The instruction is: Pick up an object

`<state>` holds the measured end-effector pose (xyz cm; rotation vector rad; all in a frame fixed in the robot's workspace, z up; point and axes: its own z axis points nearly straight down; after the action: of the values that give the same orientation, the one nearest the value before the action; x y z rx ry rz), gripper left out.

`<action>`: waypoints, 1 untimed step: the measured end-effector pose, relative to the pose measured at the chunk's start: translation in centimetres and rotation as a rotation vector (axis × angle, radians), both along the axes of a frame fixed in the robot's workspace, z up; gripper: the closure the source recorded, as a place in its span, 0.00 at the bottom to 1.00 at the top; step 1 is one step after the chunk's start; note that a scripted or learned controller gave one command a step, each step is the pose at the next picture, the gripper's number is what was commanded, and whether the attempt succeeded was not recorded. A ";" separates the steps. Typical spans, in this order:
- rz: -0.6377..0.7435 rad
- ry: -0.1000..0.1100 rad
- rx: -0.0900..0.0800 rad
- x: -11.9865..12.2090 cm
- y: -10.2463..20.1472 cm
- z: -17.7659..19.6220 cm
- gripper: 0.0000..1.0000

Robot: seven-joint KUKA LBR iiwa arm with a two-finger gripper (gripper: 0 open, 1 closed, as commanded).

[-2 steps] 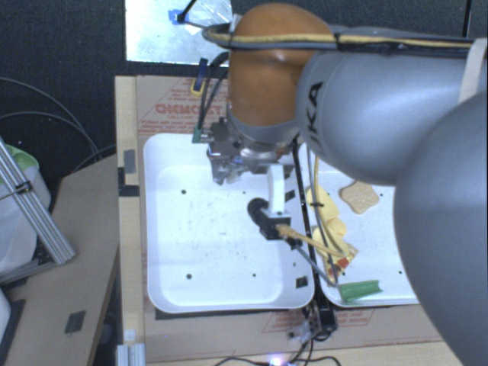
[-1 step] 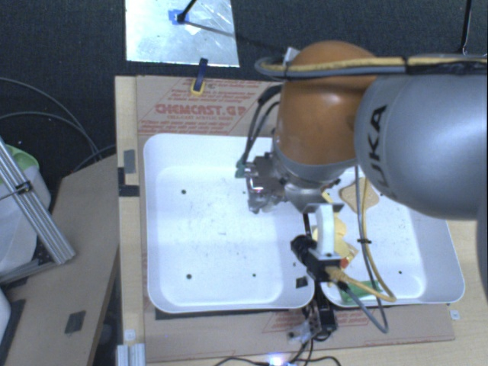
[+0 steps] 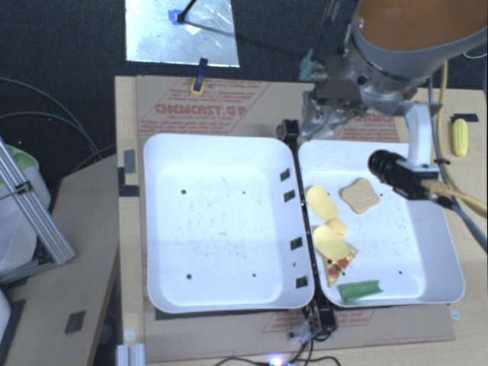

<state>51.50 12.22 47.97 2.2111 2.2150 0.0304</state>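
So if I were calling the pick, I'd start at the near end of the right-hand shallow white plastic bin [image 3: 435, 280]. The small green stick-shaped piece [image 3: 358, 289] lies alone by the near wall, but it looks low and thin, so the grab would need to come in across its narrow side and go nearly to the floor. Just behind it, the little red-and-yellow wedge [image 3: 340, 266] is tucked against the flat yellow oval piece [image 3: 330, 241]. They're touching or overlapping, so that looks like a good spot for a messy grab. A second yellow oval [image 3: 321, 202] sits a bit further back, close to the divider between the bins. I'd guess the gripper has little room on that side. My vote is the tan bread-slice-shaped piece [image 3: 359, 196], which has bare floor all around it, so centre over it and drop straight down. The two-finger gripper [image 3: 325, 119] hangs over the far rim of that bin, near its far-left corner, with nothing visibly in it. Honestly, I can't tell whether it's open or closed from up here. It needs to come toward the camera and down before anything happens, so the pick hasn't really started. All five pieces sit in the left half of the right bin. The left-hand white bin [image 3: 221, 227] shows just a few dark specks on its floor. Both bins sit on a brown cardboard sheet with red lettering [image 3: 206, 105], and further back there's a shiny foil square [image 3: 181, 20] on the dark floor.
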 end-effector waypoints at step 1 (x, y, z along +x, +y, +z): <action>-0.001 0.032 -0.008 2.5 1.3 -12.9 1.00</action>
<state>53.96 13.54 35.06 2.2240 2.2257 -0.0136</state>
